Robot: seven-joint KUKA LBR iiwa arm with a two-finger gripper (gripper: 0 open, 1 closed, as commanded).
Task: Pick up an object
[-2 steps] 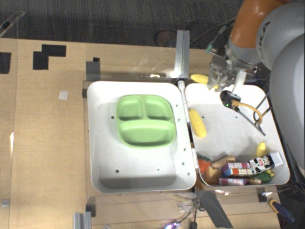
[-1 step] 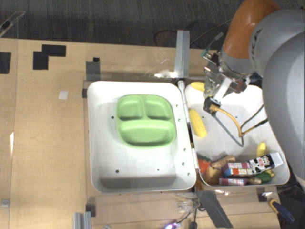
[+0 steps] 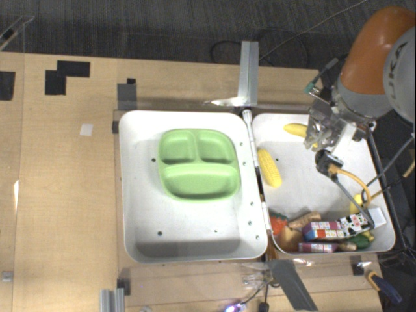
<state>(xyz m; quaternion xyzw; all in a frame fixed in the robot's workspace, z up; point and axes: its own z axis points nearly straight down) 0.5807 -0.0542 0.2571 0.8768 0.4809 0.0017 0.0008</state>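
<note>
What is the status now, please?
Gripper above right bin, far end. Banana beside it, corn nearby. Nothing seen held.

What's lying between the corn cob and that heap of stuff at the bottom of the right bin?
Nothing. In the camera view, bare white bin floor separates the corn cob from the heap of toys.

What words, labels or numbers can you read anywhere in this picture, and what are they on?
No text is readable.
Purple box in the right bin: printed patches, too blurred to read.
Black-and-white patterned item beside it: markings, no legible letters.
Black squares on the bench: plain shapes, no writing.
</note>
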